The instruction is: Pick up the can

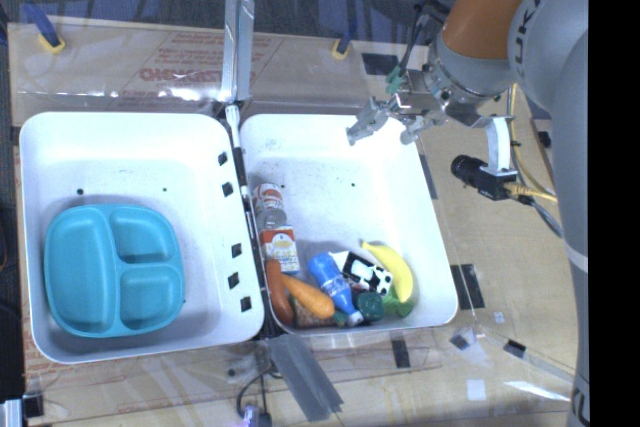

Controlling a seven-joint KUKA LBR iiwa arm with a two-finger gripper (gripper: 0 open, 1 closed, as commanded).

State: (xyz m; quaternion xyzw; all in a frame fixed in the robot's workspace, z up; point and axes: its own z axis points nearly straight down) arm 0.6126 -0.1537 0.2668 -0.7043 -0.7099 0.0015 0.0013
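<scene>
The can [277, 233] lies on its side against the left wall of the right bin [340, 170]. It has a silvery end facing the back and a red and white label. My gripper [386, 128] hangs over the far rim of the right bin, well behind and to the right of the can. It is open, with nothing between its fingers [362, 128].
Crowded along the right bin's front edge are a carrot [303, 295], a blue bottle [331, 282], a black and white item [364, 272], a banana [392, 269] and a green piece [386, 307]. A teal divided tray [112, 267] lies in the left bin [120, 145].
</scene>
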